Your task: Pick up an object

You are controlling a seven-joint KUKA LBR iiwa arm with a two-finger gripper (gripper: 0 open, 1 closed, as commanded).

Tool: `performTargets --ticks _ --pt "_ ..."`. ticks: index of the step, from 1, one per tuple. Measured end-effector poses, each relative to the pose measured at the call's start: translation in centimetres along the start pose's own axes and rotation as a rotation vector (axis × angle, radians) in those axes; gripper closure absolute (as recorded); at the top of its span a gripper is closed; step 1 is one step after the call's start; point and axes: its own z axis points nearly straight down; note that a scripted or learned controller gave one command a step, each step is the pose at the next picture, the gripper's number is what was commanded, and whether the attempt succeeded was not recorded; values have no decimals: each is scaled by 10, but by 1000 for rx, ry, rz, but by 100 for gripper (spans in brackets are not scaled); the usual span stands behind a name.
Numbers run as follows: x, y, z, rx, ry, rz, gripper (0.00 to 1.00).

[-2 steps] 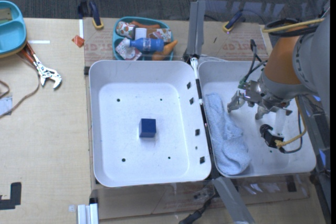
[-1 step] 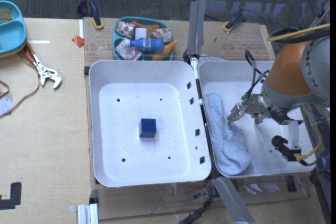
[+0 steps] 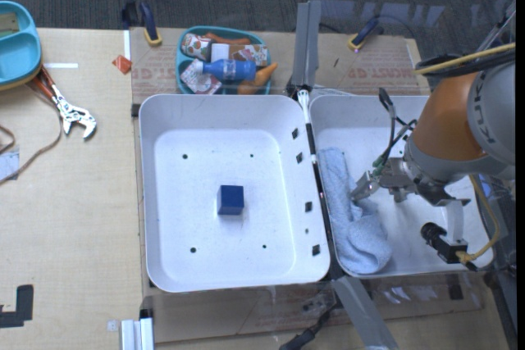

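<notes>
A small dark blue cube (image 3: 231, 199) lies near the middle of the left white bin (image 3: 164, 176). A pale blue cloth (image 3: 349, 217) lies crumpled along the left wall of the right white bin (image 3: 410, 254). My gripper (image 3: 365, 188) hangs low in the right bin, right at the cloth's upper right edge, with the grey arm and its orange band (image 3: 447, 127) behind it. Whether it touches the cloth is unclear. Nothing shows as lifted off the bin floor.
A blue tub of assorted small items (image 3: 223, 61) stands behind the left bin. A wrench (image 3: 72, 117) and a teal dish (image 3: 16, 41) lie on the bench at the far left. Clamps (image 3: 148, 22) sit along the back edge.
</notes>
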Motion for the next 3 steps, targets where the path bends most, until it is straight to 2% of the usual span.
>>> performTargets --ticks 1,2,3 --pt "-7 -30 -111 -1 -1 52 0" --pt "-39 -41 -159 0 -1 320 0" --pt "47 -35 -99 3 -1 327 0"
